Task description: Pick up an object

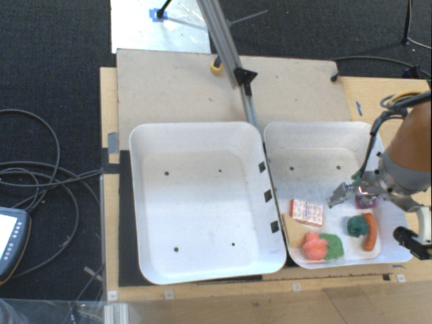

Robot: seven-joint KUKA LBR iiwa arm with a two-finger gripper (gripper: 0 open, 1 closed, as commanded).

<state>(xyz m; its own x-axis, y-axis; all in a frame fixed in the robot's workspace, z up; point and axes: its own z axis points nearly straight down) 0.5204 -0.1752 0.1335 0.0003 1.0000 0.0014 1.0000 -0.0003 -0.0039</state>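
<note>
White left bin [202, 201] on the surface | right bin [317, 147] has a red-and-white packet [307, 212], pink toy [313, 246], green toy [333, 246], dark green toy [356, 226], orange carrot [369, 231] | gripper [351, 191] low above them, can't tell if fingers are apart or together | nothing picked up yet, grab still to do.
</note>
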